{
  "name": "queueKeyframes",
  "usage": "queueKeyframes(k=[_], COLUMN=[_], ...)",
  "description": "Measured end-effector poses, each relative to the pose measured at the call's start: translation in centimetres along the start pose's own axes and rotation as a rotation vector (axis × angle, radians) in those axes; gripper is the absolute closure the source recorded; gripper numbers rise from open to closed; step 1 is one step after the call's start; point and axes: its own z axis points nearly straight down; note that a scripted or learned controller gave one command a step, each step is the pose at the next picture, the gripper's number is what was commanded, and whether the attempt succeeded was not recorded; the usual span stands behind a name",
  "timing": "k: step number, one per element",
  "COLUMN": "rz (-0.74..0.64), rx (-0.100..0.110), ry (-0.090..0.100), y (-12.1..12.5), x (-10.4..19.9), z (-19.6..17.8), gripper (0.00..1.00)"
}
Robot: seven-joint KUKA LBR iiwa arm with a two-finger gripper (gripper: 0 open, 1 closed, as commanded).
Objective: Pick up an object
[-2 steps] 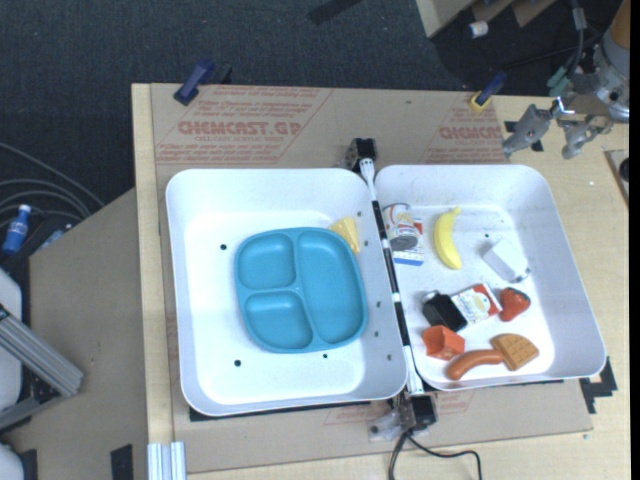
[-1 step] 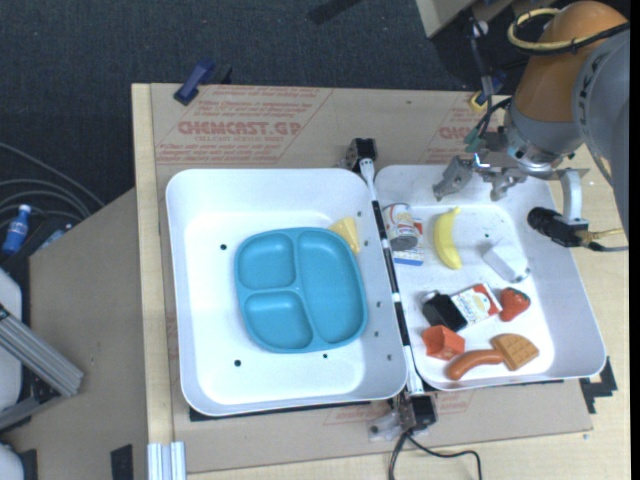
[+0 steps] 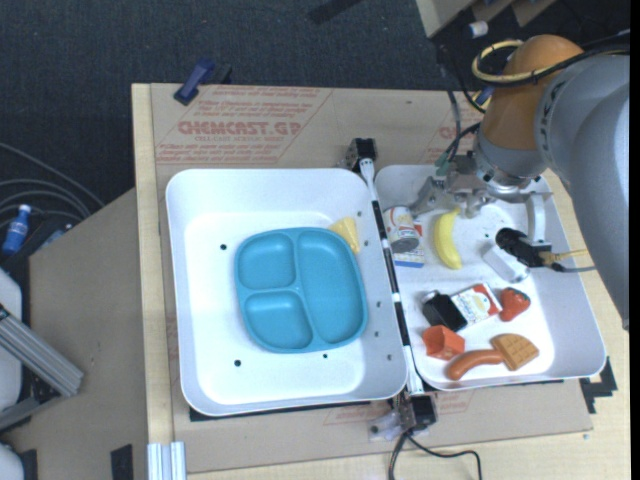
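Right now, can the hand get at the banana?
Probably yes. The hand hangs over the right bin, just above the banana. The banana lies bare, with only a small can beside it.

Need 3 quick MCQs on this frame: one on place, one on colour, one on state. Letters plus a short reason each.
1. Where does the blue plastic divided plate lie?
A. In the left white bin
B. In the right white bin
C. On the bare bench

2. What colour is the curved toy banana in the right bin?
A. Green
B. Yellow
C. Purple

3. How does the divided plate sit?
A. Flipped face down
B. Standing on edge
C. Flat, compartments facing up

Key: 1 A, the plate fills the middle of the left bin. 2 B, the banana reads plainly yellow, below the gripper. 3 C, its three compartments are open to the camera.
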Motion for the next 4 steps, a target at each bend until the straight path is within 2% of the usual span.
queueKeyframes(k=[1, 2, 3, 4], rz=[-0.001, -0.001, 0.0, 0.0], rx=[-0.003, -0.009, 0.0, -0.003], ry=[-0.001, -0.001, 0.0, -0.001], y=[0.1, -1.8, -9.0, -16.0], x=[0.0, 5.7, 12.4, 17.0], z=[-1.2, -14.2, -10.0, -18.5], gripper=[1.0, 1.0, 1.0, 1.0])
